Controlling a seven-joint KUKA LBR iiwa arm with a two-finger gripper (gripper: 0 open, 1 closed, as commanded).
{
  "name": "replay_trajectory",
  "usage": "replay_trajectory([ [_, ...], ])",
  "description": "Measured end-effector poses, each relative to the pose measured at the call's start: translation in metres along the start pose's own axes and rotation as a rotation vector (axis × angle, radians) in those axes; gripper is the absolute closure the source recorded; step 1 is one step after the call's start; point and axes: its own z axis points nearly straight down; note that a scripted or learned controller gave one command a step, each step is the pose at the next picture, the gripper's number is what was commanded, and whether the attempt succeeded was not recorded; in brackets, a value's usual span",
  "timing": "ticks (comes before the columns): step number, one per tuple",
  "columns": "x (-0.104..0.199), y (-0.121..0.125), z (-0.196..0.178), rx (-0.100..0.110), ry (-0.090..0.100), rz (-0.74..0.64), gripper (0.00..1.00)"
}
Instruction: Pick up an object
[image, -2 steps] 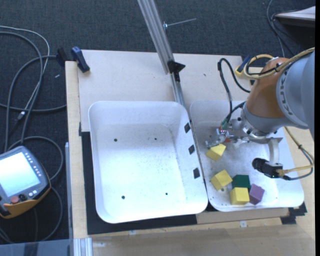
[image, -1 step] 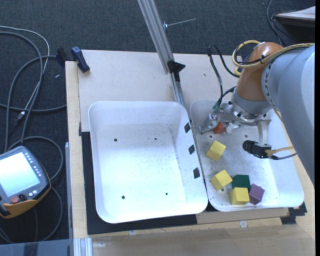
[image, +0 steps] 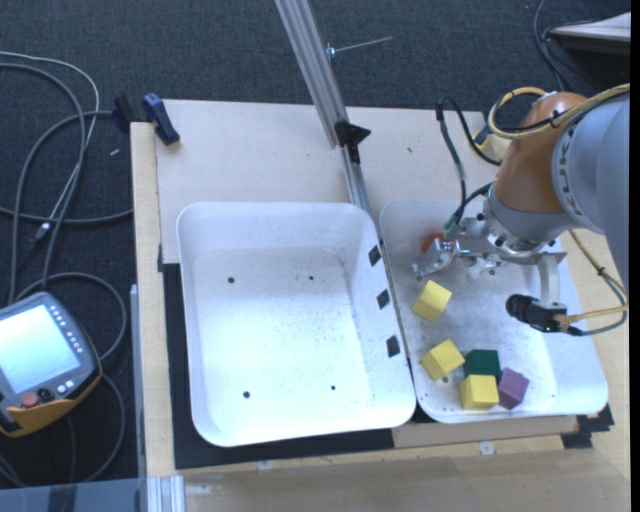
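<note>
My gripper (image: 437, 262) hangs low over the upper part of the right bin (image: 560, 370), with the grey arm and its orange band (image: 530, 165) behind it to the right. A yellow block (image: 433, 300) lies just below the gripper, slightly apart from it. A small red-orange piece (image: 431, 242) shows right at the gripper's upper left. Lower in the same bin sit a second yellow block (image: 443, 358), a dark green block (image: 484, 362), a third yellow block (image: 479, 391) and a purple block (image: 513, 386), packed close together.
The left bin (image: 200, 240) stands beside the right one, sharing a middle wall with black clips (image: 383, 298). A metal pole (image: 315, 75) rises at the back between the bins. Cables run along the arm; a teach pendant (image: 40, 365) lies on the floor at left.
</note>
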Motion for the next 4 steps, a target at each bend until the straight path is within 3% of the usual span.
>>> replay_trajectory([
  [1,0.018,0.04,0.026,0.006,0.001,-0.004,0.0],
  [2,0.001,-0.028,0.025,0.005,0.001,0.002,0.0],
  [3,0.003,-0.024,0.014,-0.002,0.001,-0.003,1.0],
  [4,0.009,-0.028,0.02,0.001,0.001,-0.003,1.0],
])
